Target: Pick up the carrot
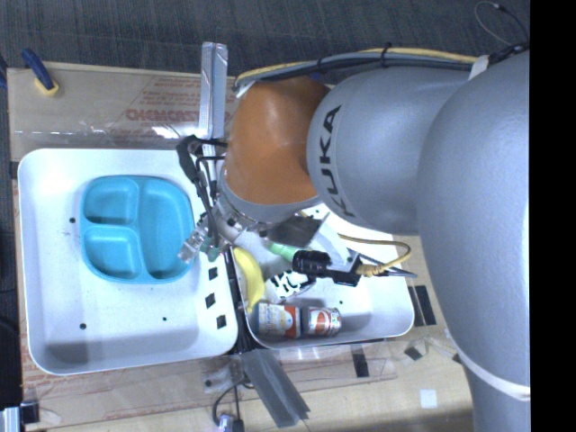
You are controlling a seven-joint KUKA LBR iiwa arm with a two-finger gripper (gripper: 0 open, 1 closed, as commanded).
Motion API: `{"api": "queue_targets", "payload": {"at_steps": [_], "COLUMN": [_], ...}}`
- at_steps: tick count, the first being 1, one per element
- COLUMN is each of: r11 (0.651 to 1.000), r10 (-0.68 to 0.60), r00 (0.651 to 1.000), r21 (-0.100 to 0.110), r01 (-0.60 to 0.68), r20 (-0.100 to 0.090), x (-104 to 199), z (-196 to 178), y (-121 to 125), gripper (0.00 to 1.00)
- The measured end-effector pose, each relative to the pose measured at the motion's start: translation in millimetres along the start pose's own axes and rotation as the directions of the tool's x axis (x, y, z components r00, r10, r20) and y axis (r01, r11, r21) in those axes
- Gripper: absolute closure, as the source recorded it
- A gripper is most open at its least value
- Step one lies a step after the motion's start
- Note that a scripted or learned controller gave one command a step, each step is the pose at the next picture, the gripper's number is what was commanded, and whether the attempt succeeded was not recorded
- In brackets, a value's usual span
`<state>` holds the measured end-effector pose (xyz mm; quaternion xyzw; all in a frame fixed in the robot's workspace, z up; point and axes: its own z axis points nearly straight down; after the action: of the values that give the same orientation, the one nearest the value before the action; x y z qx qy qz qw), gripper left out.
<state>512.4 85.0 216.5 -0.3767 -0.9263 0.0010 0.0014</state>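
My gripper (199, 242) hangs low at the right side of the left bin (54, 331), right beside the right rim of a blue divided plate (135, 228). The grey arm with its orange band (270, 147) reaches over the wall between the bins and covers most of the right bin (396, 318). Nothing orange and carrot-like can be made out around the gripper tip.
In the uncovered part of the right bin lie a yellow banana (250, 277), a can on its side (299, 320), a green item (283, 250) and a black-and-white item (290, 283). A cable (382, 264) runs over that bin. A metal post (214, 93) stands behind the bins.
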Motion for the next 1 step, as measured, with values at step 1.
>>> {"api": "queue_targets", "payload": {"at_steps": [1], "r11": [0.998], "r10": [-0.056], "r00": [0.998], "r21": [0.0], "r01": [0.056], "r20": [0.0], "x": [37.8], "z": [3.6], "y": [-2.4], "gripper": [1.0]}}
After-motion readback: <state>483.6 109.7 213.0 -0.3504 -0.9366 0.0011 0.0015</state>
